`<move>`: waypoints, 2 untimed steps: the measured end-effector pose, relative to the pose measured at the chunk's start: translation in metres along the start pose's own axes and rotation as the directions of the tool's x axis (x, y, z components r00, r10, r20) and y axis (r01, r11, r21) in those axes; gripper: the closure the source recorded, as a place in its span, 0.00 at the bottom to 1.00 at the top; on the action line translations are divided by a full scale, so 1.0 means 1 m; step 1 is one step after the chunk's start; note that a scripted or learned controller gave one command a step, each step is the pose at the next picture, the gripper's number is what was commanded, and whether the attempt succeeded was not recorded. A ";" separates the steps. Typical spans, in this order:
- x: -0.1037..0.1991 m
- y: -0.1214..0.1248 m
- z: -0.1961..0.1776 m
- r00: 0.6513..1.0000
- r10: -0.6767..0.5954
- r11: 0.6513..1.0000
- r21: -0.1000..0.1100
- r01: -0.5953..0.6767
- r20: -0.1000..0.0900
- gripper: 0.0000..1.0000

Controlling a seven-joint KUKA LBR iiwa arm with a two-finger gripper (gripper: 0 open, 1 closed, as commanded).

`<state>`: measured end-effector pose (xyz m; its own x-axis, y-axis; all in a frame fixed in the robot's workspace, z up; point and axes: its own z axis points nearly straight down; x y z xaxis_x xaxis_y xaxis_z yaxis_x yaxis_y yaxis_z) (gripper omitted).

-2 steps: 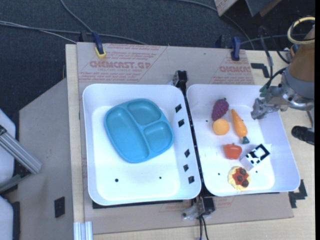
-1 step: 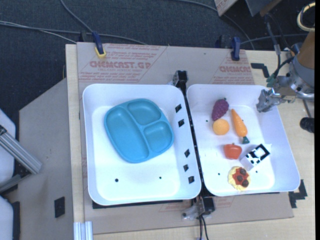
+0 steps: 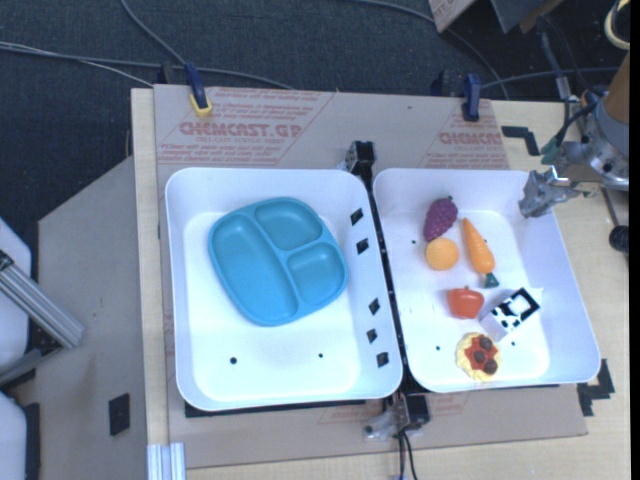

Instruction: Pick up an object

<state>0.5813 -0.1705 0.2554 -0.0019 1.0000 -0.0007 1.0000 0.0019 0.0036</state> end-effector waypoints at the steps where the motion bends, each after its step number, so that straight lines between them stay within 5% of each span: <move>1: 0.048 -0.006 0.009 1.000 -0.003 1.000 0.006 0.003 -0.004 1.00; 2: 0.105 -0.009 0.021 1.000 -0.004 1.000 0.007 0.004 -0.004 1.00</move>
<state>0.5722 -0.0655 0.2346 -0.0060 1.0000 0.0032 1.0000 0.0060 -0.0032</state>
